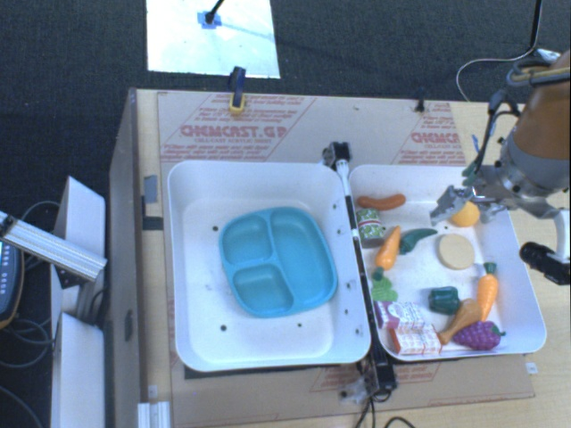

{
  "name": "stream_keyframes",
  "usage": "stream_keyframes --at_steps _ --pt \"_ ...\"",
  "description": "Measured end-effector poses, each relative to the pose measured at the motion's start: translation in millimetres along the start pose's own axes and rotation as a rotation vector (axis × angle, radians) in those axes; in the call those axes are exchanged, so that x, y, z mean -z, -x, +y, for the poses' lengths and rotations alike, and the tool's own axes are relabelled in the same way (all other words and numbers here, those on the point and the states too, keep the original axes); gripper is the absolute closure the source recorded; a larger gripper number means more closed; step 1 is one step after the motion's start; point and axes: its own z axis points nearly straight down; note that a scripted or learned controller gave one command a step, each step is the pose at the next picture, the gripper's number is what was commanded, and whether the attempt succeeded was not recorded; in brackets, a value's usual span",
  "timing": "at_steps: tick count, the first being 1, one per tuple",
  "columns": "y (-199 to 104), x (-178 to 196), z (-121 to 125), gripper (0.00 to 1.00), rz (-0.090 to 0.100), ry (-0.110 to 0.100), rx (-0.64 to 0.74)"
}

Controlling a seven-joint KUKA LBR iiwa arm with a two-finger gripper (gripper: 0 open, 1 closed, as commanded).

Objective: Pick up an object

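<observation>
Gripper (464,205) sits low over the right white bin's (533,326) far end, fingers apparently closed around a small round yellow toy fruit (466,213), positioned for a lift.

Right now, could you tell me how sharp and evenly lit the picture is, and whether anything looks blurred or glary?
Camera view: light is even and soft, shadows faint; the blue tray and the toy foods, such as the purple grapes, are fairly sharp; the arm and claw look softly blurred; the pale sheet on the floor is washed out.
</observation>
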Motion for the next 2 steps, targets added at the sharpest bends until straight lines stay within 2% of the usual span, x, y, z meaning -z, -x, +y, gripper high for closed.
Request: stream_keyframes --at_steps 1,2 --pt "32 -133 -53 0.0 0.0 -0.004 -0.003" --pt "72 -134 33 0.0 -0.002 0.002 0.0"
